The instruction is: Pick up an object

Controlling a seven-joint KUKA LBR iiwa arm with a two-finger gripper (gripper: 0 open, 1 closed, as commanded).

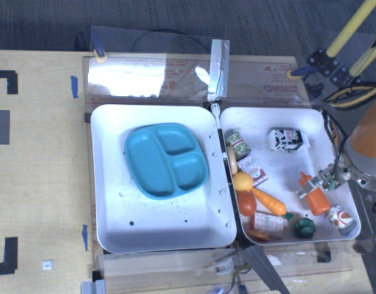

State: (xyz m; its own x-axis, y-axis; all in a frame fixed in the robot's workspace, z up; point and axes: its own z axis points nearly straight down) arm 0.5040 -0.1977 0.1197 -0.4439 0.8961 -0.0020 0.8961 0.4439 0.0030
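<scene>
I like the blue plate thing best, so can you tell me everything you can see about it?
The blue tray is a light blue plate that looks like smooth plastic, with rounded corners and three sunken sections: one long one on the left and two smaller ones on the right. It lies flat, right side up and turned a little askew, in the middle of the left white bin. Nothing sits in it, and it touches nothing but the bin floor.
</scene>
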